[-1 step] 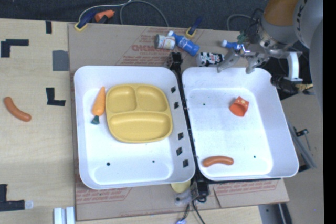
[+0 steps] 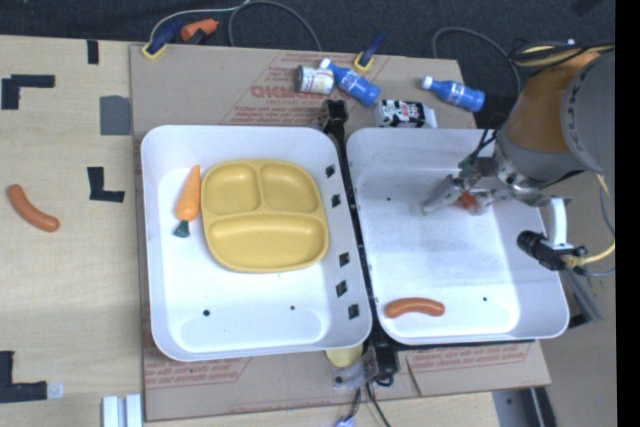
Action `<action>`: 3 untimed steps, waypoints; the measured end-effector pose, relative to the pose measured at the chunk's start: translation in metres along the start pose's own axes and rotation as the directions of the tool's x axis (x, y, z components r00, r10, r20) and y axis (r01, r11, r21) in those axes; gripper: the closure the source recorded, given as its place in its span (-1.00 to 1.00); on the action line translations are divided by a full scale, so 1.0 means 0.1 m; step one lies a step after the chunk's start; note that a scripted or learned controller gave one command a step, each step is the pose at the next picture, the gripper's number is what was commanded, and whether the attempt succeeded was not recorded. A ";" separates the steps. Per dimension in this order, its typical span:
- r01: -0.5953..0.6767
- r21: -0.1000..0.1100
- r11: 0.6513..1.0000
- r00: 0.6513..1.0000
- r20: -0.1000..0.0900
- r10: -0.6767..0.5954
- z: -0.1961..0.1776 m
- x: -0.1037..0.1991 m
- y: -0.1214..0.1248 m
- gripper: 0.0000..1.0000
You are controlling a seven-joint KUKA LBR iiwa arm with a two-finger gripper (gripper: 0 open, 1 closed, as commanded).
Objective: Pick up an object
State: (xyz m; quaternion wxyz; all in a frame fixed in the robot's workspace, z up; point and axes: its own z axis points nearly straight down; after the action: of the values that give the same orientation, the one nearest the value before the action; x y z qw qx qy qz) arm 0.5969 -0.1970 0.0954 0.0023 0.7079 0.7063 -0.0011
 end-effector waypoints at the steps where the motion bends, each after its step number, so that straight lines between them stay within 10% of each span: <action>1: 0.006 -0.004 1.000 1.000 -0.002 -0.006 -0.08 -0.20 0.70 -1.00; 2: 0.005 -0.003 1.000 1.000 0.001 -0.005 0.09 0.10 0.44 -1.00; 3: 0.004 -0.004 1.000 1.000 0.001 -0.004 -0.02 0.09 0.45 1.00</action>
State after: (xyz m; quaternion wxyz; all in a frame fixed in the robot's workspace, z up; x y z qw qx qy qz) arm 0.6418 -0.1882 0.0978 0.0042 0.7064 0.7078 0.0001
